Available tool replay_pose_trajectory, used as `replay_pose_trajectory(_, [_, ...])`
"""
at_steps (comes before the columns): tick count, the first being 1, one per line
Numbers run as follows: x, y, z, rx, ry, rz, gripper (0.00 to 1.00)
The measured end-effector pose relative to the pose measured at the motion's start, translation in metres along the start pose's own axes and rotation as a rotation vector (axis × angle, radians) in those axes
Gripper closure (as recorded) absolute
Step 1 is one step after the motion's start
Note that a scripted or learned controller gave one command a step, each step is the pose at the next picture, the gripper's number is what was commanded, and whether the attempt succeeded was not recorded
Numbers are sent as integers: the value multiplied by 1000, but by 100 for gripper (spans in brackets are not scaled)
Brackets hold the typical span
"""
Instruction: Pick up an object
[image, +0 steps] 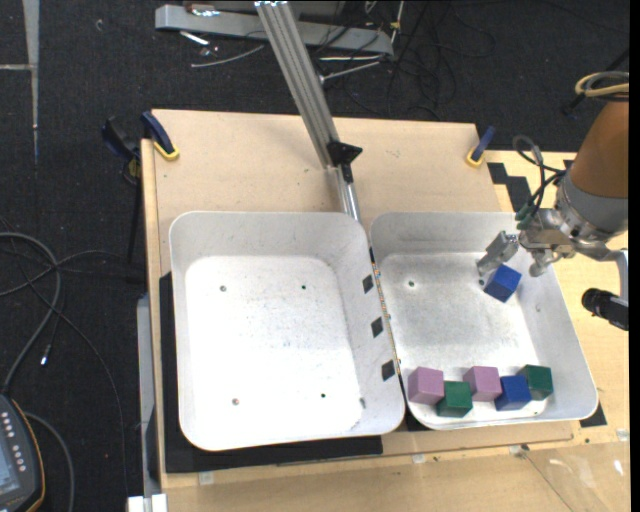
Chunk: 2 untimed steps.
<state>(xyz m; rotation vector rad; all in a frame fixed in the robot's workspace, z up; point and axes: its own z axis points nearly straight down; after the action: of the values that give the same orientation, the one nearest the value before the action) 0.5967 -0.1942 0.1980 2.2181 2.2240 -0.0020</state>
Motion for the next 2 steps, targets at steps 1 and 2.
replay_pose_trajectory(1, [-27, -1, 92, -1, 1, 1, 0])
replay_pose_trajectory(2, [-5, 68, 102, -7, 1, -3, 0])
